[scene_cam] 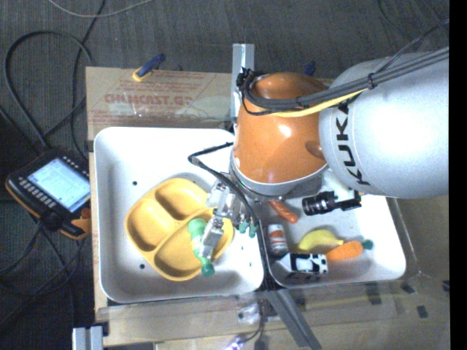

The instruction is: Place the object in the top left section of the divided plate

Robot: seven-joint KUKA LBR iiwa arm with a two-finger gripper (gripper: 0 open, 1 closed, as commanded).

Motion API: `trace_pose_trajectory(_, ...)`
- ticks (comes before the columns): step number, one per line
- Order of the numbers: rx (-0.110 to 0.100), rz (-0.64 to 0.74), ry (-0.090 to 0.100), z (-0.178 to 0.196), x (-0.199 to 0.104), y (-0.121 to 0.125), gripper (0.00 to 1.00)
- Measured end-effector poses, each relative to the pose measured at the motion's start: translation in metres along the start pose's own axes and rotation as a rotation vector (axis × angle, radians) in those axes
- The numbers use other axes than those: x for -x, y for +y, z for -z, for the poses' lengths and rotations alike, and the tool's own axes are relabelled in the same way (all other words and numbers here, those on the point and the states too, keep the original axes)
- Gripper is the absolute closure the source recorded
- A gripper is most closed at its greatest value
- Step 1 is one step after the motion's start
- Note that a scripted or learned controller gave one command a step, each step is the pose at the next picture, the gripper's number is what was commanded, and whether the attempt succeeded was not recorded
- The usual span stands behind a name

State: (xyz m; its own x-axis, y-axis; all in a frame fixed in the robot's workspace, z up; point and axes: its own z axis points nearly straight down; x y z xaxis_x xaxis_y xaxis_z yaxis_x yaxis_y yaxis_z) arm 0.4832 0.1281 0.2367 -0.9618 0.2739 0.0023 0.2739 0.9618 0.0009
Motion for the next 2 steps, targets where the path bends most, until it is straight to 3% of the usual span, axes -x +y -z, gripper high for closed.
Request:
trace_pose_trajectory(1, 0.000, 0.000, 0.000, 0.000, 0.000, 0.000, 0.00)
trace_pose_trajectory(2, 0.000, 0.059, -0.005, 0.108, 0.026, 0.008, 0.00)
